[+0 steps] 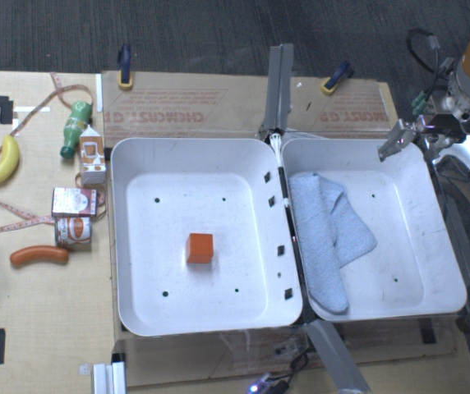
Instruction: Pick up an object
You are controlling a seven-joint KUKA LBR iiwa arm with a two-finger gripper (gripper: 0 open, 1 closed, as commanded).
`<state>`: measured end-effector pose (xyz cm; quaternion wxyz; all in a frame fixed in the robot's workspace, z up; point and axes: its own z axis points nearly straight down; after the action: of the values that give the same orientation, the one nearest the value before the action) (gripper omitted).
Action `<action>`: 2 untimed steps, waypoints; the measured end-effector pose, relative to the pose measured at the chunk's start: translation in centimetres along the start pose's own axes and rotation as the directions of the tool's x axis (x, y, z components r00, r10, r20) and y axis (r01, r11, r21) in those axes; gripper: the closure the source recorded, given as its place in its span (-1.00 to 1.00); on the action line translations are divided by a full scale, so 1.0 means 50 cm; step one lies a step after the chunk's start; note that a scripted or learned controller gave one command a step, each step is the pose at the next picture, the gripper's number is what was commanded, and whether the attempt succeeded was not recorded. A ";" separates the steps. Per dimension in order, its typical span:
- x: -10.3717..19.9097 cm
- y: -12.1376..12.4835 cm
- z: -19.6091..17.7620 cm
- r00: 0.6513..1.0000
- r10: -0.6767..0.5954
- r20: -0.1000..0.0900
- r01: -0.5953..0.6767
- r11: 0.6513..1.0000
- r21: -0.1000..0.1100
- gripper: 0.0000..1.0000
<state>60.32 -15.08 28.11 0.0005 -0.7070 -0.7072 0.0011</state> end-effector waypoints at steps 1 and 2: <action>0.130 0.071 0.182 0.999 0.037 0.000 -0.037 0.999 0.002 -1.00; 0.020 0.020 0.377 0.998 0.056 0.000 -0.056 0.998 -0.003 -1.00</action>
<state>61.28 -14.08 9.27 -0.0005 -0.7265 -0.6871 0.0002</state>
